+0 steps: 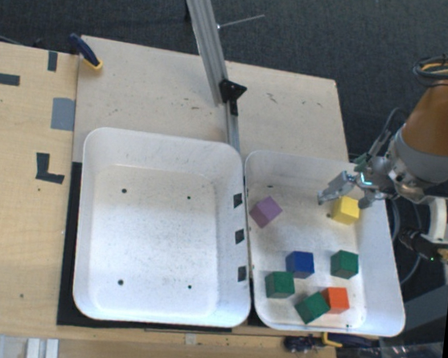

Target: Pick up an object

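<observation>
In the right bin point(386, 312), past the orange block point(338, 298), I see the yellow block point(346, 209) just under my gripper point(344, 193); I think it is light, hard, best pinched on flat sides.

Six blocks point(300, 263) lie in the right bin point(377, 315).

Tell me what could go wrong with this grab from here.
The gripper sits right by the yellow block, which lies close to the right bin's far wall; a descent may nudge it against the wall instead of catching it. The orange block touches a green block, so a try there could drag both.
</observation>
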Tool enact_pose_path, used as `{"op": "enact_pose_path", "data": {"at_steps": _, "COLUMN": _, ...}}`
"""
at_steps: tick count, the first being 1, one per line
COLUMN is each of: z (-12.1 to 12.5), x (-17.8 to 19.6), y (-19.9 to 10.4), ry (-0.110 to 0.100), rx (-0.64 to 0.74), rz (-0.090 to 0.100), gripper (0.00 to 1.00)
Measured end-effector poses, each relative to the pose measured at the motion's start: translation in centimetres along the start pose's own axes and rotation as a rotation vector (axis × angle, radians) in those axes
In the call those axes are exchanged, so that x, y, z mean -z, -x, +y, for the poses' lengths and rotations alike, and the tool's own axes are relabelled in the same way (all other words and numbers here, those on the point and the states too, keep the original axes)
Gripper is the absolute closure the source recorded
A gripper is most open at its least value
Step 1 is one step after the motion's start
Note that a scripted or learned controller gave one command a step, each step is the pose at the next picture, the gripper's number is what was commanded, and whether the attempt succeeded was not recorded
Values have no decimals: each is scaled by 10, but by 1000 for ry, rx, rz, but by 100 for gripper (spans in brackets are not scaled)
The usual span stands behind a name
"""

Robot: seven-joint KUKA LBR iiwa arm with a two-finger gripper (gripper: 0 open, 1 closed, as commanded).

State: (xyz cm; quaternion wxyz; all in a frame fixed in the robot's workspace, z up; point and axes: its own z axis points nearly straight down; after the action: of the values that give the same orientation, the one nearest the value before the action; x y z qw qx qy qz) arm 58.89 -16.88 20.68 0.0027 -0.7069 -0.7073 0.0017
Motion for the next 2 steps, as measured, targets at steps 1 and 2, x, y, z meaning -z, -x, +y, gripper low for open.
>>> {"op": "enact_pose_path", "data": {"at_steps": 1, "z": 1, "x": 3, "y": 0, "ry": 5, "rx": 1, "rz": -1, "gripper": 0}}
{"op": "enact_pose_path", "data": {"at_steps": 2, "z": 1, "x": -51, "y": -11, "ry": -1, "rx": 1, "rz": -1, "gripper": 0}}
